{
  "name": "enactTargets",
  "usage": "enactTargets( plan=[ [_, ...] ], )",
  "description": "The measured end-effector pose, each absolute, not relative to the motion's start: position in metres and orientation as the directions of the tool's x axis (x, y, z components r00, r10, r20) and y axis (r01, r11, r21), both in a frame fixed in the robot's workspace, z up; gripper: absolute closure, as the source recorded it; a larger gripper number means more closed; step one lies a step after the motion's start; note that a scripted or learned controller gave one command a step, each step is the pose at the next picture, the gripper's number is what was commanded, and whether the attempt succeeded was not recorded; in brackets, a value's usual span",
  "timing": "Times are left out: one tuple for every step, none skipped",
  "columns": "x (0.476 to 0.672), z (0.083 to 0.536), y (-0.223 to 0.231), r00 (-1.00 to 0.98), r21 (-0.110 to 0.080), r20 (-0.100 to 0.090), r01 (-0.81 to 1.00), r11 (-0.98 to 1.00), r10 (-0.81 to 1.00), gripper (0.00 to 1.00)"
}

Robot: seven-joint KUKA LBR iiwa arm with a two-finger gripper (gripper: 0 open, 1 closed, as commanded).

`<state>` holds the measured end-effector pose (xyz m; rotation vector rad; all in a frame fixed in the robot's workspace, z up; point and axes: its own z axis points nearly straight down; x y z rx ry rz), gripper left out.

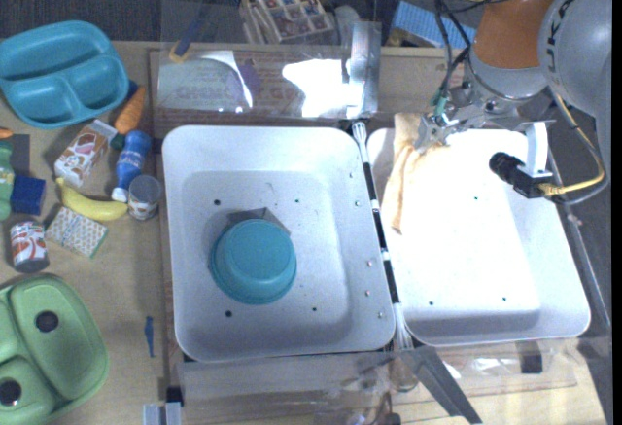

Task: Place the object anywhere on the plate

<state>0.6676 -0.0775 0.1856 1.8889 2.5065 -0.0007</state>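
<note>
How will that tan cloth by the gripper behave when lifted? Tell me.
The tan cloth hangs in a long drooping strip below the gripper, so it is probably floppy and light. It may swing or drag along the right bin, and could slip free.

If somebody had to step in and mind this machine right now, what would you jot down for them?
Gripper: over the far left corner of the right bin; a pale tan object hangs from it, seemingly held, and drapes against the bin's left wall.
Plate: a round blue dish sits in the middle of the left bin.
Done: object apparently picked up.
Left: carry it across to the left bin and set it on the blue dish, then let go.
</note>
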Motion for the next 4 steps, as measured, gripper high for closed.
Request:
enactTargets(
  plan=[
    [0.642, 0.186, -0.004, -0.421, 0.001, -0.001, 0.907, 0.421, 0.907, 1.00],
    [0.605, 0.188, 0.037, -0.570, 0.006, -0.005, 0.822, 0.570, 0.822, 1.00],
    [0.545, 0.199, 0.091, -0.755, 0.001, 0.000, 0.655, 0.755, 0.655, 1.00],
    [0.615, 0.185, -0.049, -0.486, 0.003, -0.003, 0.874, 0.486, 0.874, 1.00]
  ],
)
